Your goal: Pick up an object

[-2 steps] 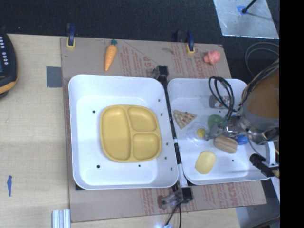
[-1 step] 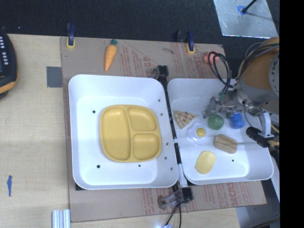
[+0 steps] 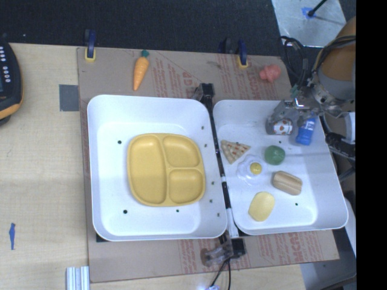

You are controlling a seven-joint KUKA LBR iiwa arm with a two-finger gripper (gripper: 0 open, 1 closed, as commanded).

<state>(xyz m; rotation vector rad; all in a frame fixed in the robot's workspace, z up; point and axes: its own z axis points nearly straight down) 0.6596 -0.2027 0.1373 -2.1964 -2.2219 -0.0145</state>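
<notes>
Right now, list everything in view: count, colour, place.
bins: 2, white, side by side on the bench
divided plate: 1, yellow, left bin
pizza slice: 1, tan, right bin
green ball: 1, right bin
fried egg: 1, white and yellow, right bin
bread roll: 1, brown, right bin
yellow piece: 1, right bin, front
blue item: 1, right bin, beside gripper
carrot: 1, orange, behind left bin
pink item: 1, behind right bin
gripper: 1, grey, low over right bin's back

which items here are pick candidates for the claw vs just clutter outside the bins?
Pick candidates, right bin:
- pizza slice
- green ball
- fried egg
- bread roll
- yellow piece
- blue bottle
- small red-and-white item, at the claw

Lying about:
- carrot
- pink item
- yellow divided tray, left bin
</notes>
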